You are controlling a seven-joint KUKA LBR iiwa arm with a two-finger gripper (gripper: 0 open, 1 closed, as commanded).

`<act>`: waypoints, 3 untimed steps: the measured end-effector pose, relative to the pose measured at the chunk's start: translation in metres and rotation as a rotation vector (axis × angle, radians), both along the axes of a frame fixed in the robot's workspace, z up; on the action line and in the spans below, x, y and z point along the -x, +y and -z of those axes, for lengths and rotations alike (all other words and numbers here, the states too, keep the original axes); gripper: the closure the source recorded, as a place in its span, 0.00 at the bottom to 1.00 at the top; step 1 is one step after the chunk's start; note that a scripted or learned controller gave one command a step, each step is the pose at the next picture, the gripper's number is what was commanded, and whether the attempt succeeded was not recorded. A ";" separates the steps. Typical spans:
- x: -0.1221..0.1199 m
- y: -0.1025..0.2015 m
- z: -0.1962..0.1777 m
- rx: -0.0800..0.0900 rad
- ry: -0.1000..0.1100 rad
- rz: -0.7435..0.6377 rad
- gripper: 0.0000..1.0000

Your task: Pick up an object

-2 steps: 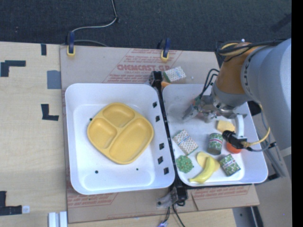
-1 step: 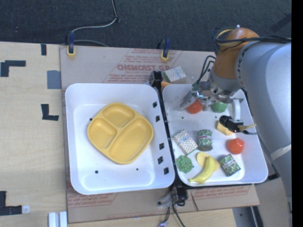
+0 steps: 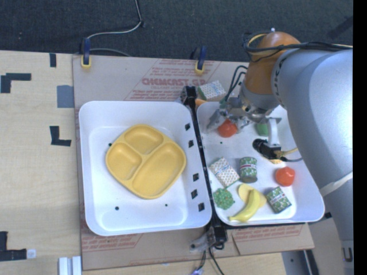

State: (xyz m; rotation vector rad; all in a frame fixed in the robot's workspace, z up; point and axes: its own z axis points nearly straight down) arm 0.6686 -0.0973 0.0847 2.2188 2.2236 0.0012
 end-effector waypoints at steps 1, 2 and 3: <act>0.000 0.000 -0.010 0.002 0.002 -0.001 1.00; 0.037 0.070 -0.100 -0.001 0.000 -0.001 1.00; 0.140 0.140 -0.125 0.000 0.002 -0.001 1.00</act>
